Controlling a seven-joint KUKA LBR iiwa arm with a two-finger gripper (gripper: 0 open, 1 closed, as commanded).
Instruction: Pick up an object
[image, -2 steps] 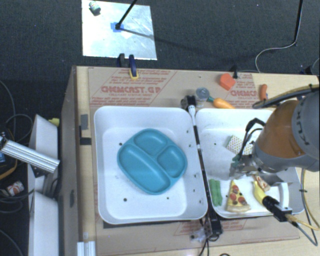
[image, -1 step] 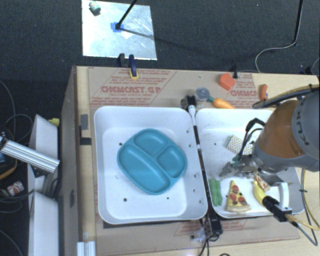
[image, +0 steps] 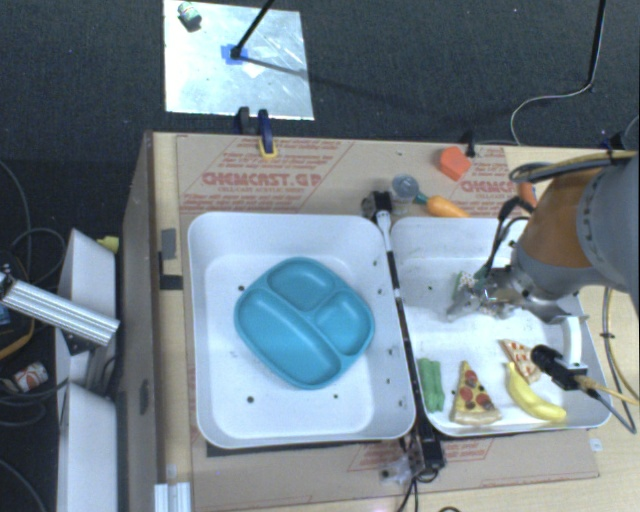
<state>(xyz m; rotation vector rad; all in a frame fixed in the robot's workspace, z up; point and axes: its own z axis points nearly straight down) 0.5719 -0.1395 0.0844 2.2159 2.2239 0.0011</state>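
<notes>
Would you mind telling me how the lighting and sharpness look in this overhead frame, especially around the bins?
In the camera view, light is even and soft; the white bins look bright but not blown out; the foil sheet above the bench shows glare; the gripper is small and slightly blurred; the blue tray is sharp.

This is a robotics lab. Loose cables (image: 25, 250) trail over dark carpet (image: 80, 90). Two white bins (image: 215, 420) sit on a cardboard-covered surface (image: 290, 175).

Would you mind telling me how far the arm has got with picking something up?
Done: the gripper is down inside the right bin. In hand: nothing visibly between its fingers. Left: the banana, pizza slice and green piece lie along the bin's near edge, so a grasp and lift remain.
</notes>
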